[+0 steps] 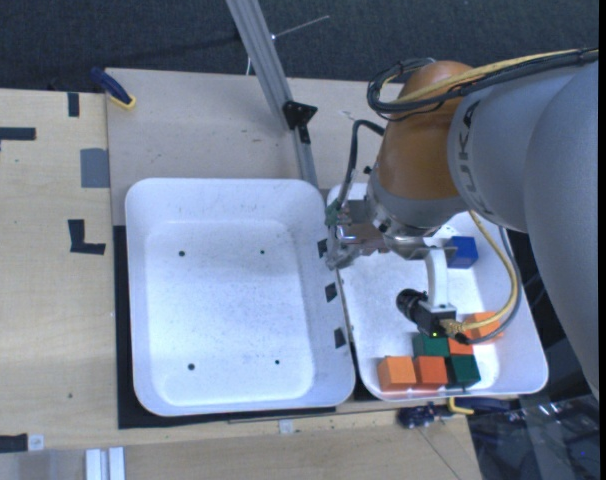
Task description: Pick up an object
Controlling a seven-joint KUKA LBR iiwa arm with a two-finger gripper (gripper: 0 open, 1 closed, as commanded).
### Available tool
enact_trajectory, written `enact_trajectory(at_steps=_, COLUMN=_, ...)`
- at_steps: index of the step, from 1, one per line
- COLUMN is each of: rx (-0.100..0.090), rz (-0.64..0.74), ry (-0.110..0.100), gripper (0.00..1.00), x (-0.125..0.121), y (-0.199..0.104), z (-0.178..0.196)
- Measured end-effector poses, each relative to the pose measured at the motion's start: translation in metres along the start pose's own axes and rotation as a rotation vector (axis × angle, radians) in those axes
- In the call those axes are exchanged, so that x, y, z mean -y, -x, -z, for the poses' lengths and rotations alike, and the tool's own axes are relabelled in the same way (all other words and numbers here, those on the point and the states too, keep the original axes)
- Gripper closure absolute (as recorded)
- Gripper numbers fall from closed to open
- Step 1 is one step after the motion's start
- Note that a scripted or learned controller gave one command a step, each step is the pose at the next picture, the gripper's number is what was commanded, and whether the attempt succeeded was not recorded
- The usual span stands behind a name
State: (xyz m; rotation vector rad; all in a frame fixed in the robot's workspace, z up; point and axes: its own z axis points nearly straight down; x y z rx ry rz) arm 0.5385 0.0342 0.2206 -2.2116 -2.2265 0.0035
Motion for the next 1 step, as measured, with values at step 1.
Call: enact_trajectory(at_steps=1, rx=-0.001, rz=0.001, ry=0.001, gripper=1.00, x=0.0015, y=-0.0494, z=0.0022)
